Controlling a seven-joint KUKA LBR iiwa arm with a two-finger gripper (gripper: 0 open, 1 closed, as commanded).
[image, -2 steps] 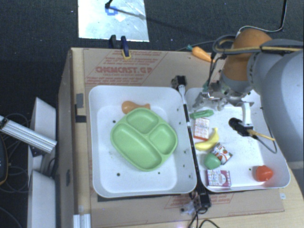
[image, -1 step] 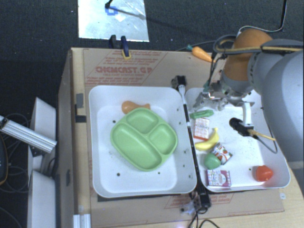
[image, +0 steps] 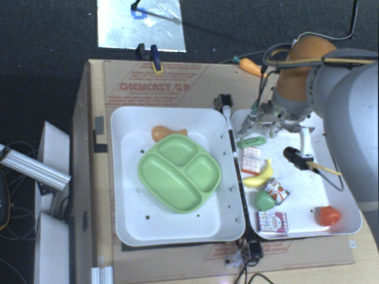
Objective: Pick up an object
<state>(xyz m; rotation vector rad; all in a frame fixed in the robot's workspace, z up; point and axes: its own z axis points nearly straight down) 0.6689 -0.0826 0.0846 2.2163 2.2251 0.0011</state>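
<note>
My gripper [image: 262, 125] hangs low over the far left corner of the right bin [image: 349, 218]. Just in front of it lies a green pea pod [image: 251, 141]; I cannot tell whether they touch. Closer to the front are a red-and-white packet [image: 251, 159], a yellow banana [image: 261, 175], a green ball [image: 265, 200], a small red-and-white carton [image: 276, 190], a flat purple-and-white packet [image: 273, 222] and a red tomato [image: 327, 215].
The left bin [image: 133, 218] holds a green divided plate [image: 179, 171] with an orange item [image: 164, 133] behind it. A black divider rail [image: 235, 164] runs between the bins. The arm covers the right bin's far right part. An orange carrot [image: 251, 67] lies behind the bins.
</note>
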